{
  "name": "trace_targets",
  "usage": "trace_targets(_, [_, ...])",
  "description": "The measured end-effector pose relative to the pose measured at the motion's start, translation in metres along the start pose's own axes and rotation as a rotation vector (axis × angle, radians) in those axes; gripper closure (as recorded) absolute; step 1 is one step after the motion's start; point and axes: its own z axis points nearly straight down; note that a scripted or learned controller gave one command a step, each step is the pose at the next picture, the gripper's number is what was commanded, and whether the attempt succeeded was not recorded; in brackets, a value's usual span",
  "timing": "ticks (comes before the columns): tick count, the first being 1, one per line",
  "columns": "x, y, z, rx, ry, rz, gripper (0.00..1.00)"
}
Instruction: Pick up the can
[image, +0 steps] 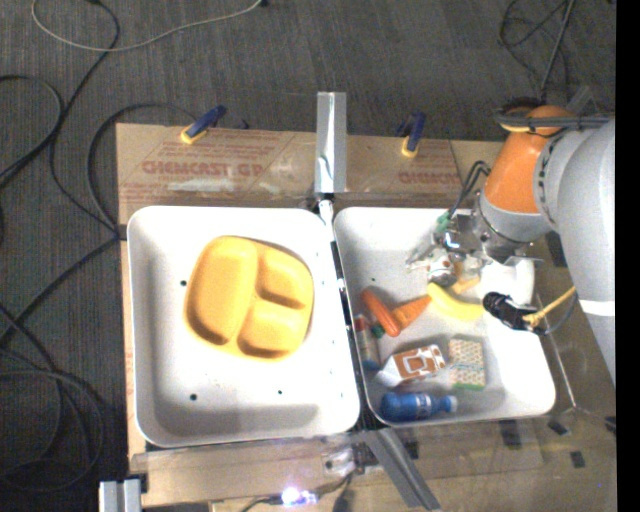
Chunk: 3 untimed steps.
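gripper (448, 252) at right bin's (540, 400) 1 o'clock, grip unreadable | likely can (368, 341) lying against the 9 o'clock wall, beside carrot (385, 311) | advice: swing toward 8 o'clock, straddle its width, clear the wall

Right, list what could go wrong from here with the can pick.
1. The gripper hangs at the far side of the right white bin, close to the yellow banana. The small can-like cylinder lies across the bin, so a descent here may catch the wrong item.
2. That cylinder lies against the bin's wall beside the orange carrot, which probably leaves little room to grip.
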Motion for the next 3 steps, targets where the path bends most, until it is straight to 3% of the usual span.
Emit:
trace_targets(1, [0.000, -0.001, -0.006, 0.007, -0.001, -0.001, 1.00])
trace_targets(2, [0.075, -0.010, -0.088, 0.021, 0.003, 0.175, 1.00])
trace_targets(3, [0.064, -0.023, -0.143, 0.021, 0.002, 0.207, 1.00])
